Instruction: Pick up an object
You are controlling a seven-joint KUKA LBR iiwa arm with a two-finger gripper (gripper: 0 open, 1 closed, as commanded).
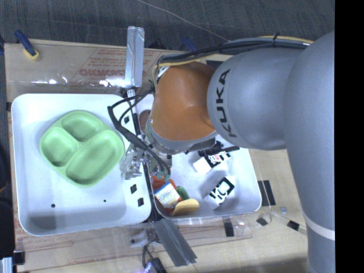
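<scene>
A green three-compartment plate [82, 147] lies in the left bin [34, 209]. In the right bin [250, 195] lie a red item with a white label [166, 194], a tan piece [186, 207] and two white-and-black objects [212, 160] [222, 190]. My gripper [135, 164] hangs over the divider between the two bins, just right of the green plate and left of the red item. The big grey arm with its orange band [182, 107] covers the upper part of the right bin.
A silver bar [135, 56] stands at the back between the bins. A blue clip [27, 44] sits at the bench's far left corner. A grey clamp [173, 240] is at the front edge. Cables [128, 118] loop beside the wrist.
</scene>
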